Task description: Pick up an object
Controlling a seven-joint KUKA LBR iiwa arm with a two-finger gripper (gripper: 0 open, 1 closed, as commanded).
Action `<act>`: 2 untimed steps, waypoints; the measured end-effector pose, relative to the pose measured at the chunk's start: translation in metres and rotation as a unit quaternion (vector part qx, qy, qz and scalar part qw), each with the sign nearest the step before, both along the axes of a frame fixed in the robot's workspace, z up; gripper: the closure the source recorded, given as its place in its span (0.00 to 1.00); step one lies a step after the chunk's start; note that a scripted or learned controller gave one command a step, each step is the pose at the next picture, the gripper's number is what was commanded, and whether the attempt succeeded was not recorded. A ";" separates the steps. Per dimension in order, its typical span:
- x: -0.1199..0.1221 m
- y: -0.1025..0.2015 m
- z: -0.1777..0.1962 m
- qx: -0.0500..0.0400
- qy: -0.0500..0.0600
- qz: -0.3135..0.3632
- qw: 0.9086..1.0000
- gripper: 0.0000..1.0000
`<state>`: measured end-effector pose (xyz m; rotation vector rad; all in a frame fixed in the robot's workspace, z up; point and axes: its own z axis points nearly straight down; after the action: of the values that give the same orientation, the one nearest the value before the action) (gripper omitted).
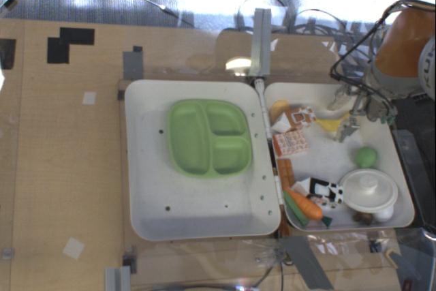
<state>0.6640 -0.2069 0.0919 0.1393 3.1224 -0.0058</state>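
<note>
At the near edge of the right bin (403, 215), a white lidded pot (368, 190) sits beside a black-and-white cow figure (325, 192) and an orange toy carrot (304, 204). Just beyond them lie a green ball (366, 157) toward the right wall and a red-patterned card (291, 142) toward the left. Farther back, a yellow banana (332, 123) rests near a small house-shaped box (299, 116). The gripper (353, 120) hangs low over the far right of this bin, just beside the banana; whether its jaws are wide or narrow cannot be told. In the left bin (146, 215), a green divided plate (209, 137) lies flat.
</note>
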 end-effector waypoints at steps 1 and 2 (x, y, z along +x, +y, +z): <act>-0.001 0.044 -0.003 0.002 0.006 -0.071 0.997 0.00; 0.004 0.046 0.012 0.001 -0.004 -0.068 0.998 1.00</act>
<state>0.6682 -0.1614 0.1039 0.3507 3.0974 -0.0033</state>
